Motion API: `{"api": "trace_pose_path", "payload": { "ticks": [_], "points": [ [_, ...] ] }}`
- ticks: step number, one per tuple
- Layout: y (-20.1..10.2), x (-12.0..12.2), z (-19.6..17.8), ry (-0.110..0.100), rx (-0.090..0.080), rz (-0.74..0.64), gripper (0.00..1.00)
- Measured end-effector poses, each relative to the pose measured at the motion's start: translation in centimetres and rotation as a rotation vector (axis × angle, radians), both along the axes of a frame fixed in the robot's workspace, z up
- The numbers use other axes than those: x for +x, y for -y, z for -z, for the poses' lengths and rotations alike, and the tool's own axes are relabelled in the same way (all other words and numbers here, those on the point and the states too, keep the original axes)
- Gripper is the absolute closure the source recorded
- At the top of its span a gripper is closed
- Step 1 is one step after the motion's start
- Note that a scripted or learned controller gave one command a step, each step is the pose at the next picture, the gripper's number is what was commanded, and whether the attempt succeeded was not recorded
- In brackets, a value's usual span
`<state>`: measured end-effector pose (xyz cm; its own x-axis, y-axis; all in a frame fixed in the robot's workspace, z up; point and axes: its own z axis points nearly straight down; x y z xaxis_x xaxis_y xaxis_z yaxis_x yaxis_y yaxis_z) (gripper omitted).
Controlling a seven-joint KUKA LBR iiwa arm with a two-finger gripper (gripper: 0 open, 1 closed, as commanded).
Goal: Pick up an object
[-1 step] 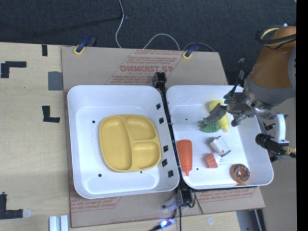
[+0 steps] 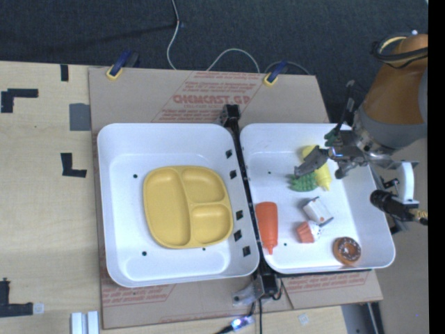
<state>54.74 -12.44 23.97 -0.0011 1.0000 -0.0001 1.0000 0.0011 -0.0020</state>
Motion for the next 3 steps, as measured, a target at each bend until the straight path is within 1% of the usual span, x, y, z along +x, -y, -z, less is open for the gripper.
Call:
{"api": "trace_pose_path", "payload": {
  "ticks": [1, 2, 3],
  "points": [
    [0.3, -1.0, 5.6, -0.002, 0.0, 0.001, 0.0],
    [0.7, -0.3, 11.6, 0.004, -0.003, 0.001, 0.0],
    [0.7, -0.3, 15.6, 0.003, -0.002, 0.0, 0.0]
  ]
}}
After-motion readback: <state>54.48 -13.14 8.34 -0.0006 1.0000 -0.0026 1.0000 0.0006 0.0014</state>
